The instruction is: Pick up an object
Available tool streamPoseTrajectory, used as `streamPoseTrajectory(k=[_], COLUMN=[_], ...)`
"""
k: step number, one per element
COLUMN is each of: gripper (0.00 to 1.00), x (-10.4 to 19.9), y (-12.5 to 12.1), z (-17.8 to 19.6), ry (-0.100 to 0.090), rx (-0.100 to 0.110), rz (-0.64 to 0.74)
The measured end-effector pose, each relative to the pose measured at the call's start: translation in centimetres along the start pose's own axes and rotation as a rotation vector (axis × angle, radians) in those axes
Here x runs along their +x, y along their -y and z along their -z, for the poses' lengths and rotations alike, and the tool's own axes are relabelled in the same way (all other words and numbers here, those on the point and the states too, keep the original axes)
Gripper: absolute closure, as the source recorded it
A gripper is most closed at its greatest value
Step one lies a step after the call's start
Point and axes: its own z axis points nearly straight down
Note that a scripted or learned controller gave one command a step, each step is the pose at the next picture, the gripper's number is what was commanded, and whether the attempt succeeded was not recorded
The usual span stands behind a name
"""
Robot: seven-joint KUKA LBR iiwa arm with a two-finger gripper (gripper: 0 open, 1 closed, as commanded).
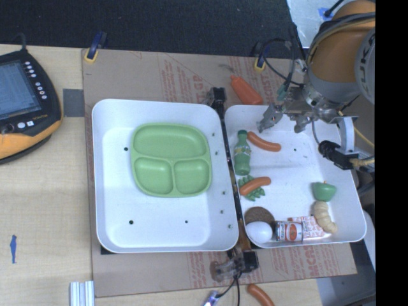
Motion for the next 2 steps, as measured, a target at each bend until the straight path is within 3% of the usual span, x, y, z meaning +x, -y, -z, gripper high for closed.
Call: streamPoseTrajectory(k=[1, 2], gripper=[0.0, 0.0], x=[-0.3, -0.9], y=[5.4, -2.5], z=[-9.8, -10.8], ry=[0.007, 0.001], rx=[-0.003, -0.002], rz=[-0.002, -0.001])
